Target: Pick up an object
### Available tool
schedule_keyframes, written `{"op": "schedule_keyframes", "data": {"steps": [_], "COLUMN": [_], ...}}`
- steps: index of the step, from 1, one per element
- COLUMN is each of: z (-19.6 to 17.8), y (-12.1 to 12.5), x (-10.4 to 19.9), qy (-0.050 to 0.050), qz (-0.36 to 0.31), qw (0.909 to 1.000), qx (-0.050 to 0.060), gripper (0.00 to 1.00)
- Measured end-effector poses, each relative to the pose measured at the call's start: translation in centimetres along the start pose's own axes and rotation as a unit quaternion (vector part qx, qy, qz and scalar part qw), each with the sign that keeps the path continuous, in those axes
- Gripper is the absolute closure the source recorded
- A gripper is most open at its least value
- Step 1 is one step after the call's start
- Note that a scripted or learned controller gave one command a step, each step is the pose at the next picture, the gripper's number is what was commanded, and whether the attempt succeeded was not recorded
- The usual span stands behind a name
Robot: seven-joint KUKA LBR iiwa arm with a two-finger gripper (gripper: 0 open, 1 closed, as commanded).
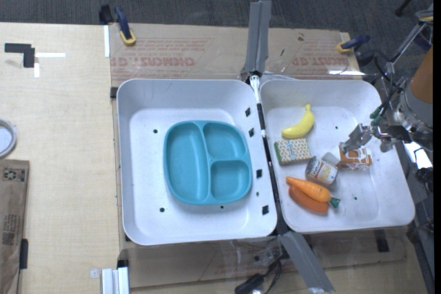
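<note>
On my feed the counter (55, 148) carries two white bins, the left bin (138, 217) in mid-frame holding a blue divided plate (207, 162). The right bin (372, 210) holds a banana (300, 122), a small patterned box (293, 150), a carrot (309, 193), a little can (322, 171) and an orange-white carton (356, 160). My claw (357, 138) sits at the frame's right, low over the carton; I cannot tell how wide it stands, or whether it grips anything.
</note>
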State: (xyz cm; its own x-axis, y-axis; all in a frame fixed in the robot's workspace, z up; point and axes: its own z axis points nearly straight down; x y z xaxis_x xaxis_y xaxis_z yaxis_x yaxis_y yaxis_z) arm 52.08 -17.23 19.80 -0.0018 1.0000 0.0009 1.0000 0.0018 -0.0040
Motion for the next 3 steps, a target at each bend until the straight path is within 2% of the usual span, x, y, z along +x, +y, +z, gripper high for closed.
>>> {"op": "schedule_keyframes", "data": {"steps": [1, 2, 3], "z": [8.8, 10.2, 9.2], "y": [5.3, 2.7, 2.7], "x": [-2.9, -1.5, -1.8], "qy": [0.000, -0.002, -0.004], "qz": [0.068, 0.049, 0.050], "qw": [0.9977, 0.9988, 0.9987], "qx": [-0.001, -0.007, -0.008], "gripper": [0.00, 0.00, 1.00]}}
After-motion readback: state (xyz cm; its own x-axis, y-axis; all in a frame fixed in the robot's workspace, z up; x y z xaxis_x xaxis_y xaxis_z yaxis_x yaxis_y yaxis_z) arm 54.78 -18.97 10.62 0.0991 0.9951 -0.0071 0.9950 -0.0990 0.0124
